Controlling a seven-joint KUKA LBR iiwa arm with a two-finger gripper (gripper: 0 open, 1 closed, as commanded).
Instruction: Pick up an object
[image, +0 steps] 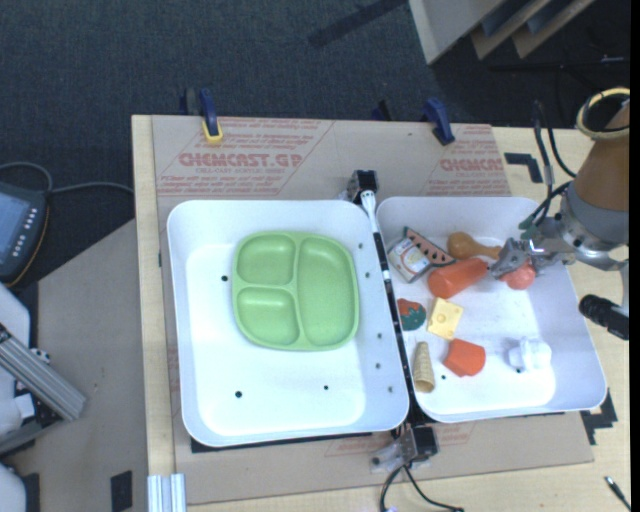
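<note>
Near the right bin's (590, 345) far edge, the hand (513, 262) hangs over a small red toy (521, 277), grip unclear; it looks light, hard, slippery—pinch its middle.

Brown board-topped bench (300, 150) with two white bins (200, 300) (570, 390) side by side.

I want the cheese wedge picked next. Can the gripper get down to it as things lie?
Probably yes. The yellow cheese wedge lies flat in the right bin with bare floor around it, and the gripper is just up and right of it.
</note>
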